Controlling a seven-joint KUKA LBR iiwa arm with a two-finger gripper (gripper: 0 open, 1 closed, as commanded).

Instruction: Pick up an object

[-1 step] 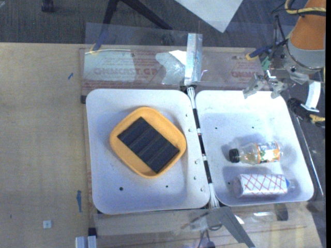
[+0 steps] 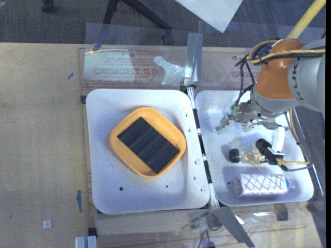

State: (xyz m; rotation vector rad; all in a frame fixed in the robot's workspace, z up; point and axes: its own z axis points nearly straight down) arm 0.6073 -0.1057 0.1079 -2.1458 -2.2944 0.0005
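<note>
My gripper point(image 2: 247, 119) hangs over the right bin point(image 2: 305, 187); I cannot tell its grip state from this slant, and nothing is visibly held. Just below it lies a small clear bottle with a black cap point(image 2: 247, 155), on its side, the likeliest pick. Further below rests a red-latticed white cylinder point(image 2: 261, 184). Well left, in the left bin point(image 2: 103, 190), sits an orange dish with a dark slatted insert point(image 2: 148, 141). Beyond: wooden bench point(image 2: 36, 138), chair base point(image 2: 119, 6).

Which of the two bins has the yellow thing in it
The left bin holds the yellow dish with the dark ridged insert. The right bin holds a small bottle and a red-checked package.
</note>
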